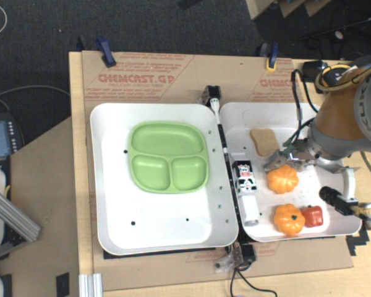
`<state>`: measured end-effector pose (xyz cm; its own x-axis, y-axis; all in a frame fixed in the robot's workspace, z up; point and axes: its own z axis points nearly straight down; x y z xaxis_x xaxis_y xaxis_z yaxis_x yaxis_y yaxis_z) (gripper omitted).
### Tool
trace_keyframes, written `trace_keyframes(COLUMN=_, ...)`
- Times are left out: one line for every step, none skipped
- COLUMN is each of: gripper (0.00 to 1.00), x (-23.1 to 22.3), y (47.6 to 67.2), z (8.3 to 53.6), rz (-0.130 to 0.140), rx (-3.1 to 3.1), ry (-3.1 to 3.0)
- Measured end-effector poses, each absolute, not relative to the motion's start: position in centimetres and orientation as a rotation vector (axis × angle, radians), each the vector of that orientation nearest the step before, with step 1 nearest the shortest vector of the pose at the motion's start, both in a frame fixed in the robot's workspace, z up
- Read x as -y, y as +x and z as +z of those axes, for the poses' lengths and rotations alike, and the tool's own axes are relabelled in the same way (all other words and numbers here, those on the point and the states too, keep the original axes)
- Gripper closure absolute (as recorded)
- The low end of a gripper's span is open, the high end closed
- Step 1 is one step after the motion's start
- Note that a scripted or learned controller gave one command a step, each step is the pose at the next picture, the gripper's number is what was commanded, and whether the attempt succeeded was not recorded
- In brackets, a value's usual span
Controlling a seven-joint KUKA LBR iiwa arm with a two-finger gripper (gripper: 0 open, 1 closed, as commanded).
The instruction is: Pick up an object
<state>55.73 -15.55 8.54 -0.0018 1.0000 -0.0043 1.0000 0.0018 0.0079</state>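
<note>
A: Where's the gripper (283, 160)?

B: Low in the right bin (309, 113), with the upper pumpkin (282, 179) just at its 6 o'clock, nearly touching.

A: Gripping it?

B: No. The fingers look spread, nothing between them.

A: Other candidates?

B: A second pumpkin (289, 219) and a red block (313, 216) further toward 6; a tan piece (264, 142) at 11.

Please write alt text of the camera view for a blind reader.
The grey arm's gripper hovers at an orange pumpkin toy in the right white bin, beside a second pumpkin, red block and tan piece. The left white bin holds a green divided plate.
</note>
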Motion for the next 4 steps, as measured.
trace_keyframes(gripper=0.0, x=15.4, y=50.2, z=8.4, rz=-0.004, rx=-2.222, ry=2.229)
trace_keyframes(gripper=0.0, x=10.5, y=53.3, z=8.5, rz=0.0, rx=-2.221, ry=2.212)
trace_keyframes(gripper=1.0, x=10.7, y=53.3, z=9.6, rz=0.003, rx=-2.214, ry=2.216)
trace_keyframes(gripper=1.0, x=0.7, y=48.9, z=18.9, rz=0.009, rx=-2.228, ry=2.212)
